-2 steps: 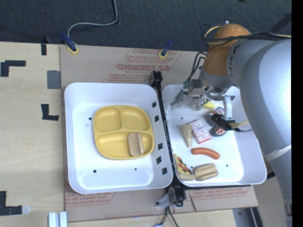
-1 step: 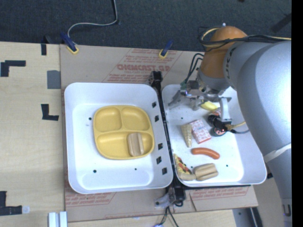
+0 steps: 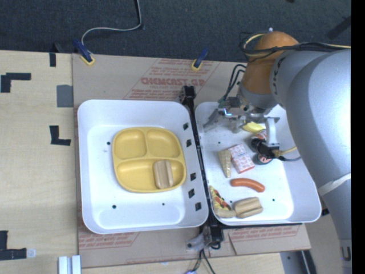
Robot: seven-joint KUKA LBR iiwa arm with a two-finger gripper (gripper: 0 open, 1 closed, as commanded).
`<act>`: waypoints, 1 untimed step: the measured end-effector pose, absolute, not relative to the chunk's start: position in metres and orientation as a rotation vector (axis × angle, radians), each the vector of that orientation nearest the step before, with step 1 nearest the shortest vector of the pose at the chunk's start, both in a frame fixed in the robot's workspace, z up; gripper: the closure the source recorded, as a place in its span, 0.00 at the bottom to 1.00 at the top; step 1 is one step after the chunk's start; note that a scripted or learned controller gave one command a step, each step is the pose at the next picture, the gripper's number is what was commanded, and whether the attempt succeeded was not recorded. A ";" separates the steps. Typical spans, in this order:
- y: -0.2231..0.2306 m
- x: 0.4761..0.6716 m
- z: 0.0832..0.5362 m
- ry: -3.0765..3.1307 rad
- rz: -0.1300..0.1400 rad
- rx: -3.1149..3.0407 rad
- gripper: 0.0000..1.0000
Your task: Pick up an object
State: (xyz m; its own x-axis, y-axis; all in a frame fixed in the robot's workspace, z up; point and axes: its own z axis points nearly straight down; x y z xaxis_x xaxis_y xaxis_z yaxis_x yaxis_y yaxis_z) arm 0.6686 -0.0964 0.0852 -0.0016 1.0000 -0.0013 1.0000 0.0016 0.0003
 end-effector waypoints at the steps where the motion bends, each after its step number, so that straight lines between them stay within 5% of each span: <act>1: -0.094 0.669 0.085 2.221 -0.002 2.219 0.00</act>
State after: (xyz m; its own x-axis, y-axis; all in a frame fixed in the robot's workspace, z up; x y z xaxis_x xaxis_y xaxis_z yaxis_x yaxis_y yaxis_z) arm 0.6685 -0.0942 0.0852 -0.0010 1.0000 -0.0021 1.0000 0.0010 0.0006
